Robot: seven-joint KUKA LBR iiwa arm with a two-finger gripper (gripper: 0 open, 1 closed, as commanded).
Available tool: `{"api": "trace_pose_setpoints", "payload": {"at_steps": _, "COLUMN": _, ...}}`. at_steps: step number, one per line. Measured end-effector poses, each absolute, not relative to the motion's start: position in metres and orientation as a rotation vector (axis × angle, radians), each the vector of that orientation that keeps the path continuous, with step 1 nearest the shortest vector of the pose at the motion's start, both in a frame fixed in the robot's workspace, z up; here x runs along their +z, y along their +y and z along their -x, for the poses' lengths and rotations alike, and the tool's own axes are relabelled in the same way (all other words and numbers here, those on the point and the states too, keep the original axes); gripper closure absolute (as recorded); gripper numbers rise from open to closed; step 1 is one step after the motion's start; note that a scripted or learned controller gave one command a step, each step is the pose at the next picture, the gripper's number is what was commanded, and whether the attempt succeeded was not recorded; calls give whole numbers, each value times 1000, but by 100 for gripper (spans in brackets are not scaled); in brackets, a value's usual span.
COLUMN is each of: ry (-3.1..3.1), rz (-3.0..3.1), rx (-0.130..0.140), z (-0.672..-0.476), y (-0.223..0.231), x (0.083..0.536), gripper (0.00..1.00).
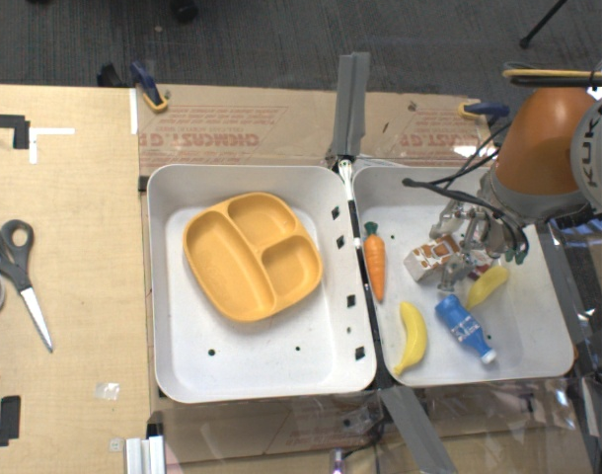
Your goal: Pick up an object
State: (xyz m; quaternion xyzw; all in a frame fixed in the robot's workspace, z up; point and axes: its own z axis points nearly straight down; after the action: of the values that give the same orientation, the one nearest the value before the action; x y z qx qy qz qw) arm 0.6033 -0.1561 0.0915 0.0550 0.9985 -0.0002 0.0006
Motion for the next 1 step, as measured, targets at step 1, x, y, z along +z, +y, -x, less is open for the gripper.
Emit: {"api": "trace_pose_setpoints", "payload": {"at_steps": 1, "ry": 3136, "rz": -208, "rx": 0, "z": -531, "y": -123, "x": 90, "gripper": 0}}
